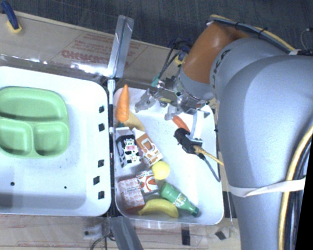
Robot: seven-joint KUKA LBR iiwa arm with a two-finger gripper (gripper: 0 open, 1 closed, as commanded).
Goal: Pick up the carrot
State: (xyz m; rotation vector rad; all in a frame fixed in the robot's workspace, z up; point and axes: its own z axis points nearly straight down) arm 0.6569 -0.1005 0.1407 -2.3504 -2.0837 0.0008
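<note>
The carrot [123, 103] is orange and tapered. It lies lengthwise along the left wall of the right bin [215, 184], near the far corner. My gripper [158, 107] hangs over the far part of that bin, a little to the right of the carrot and apart from it. Its two metal fingers [142, 103] are spread open, with only white bin floor between them. A small orange-red piece [179, 121] shows just under the wrist, to the right of the fingers.
In the right bin, nearer the front, lie a cow-patterned carton [129, 149], a brown box [148, 148], a lemon [161, 170], a green bottle [180, 199], a banana [159, 208] and red-and-white packets [131, 189]. A green divided plate [29, 122] sits in the left bin [34, 190].
</note>
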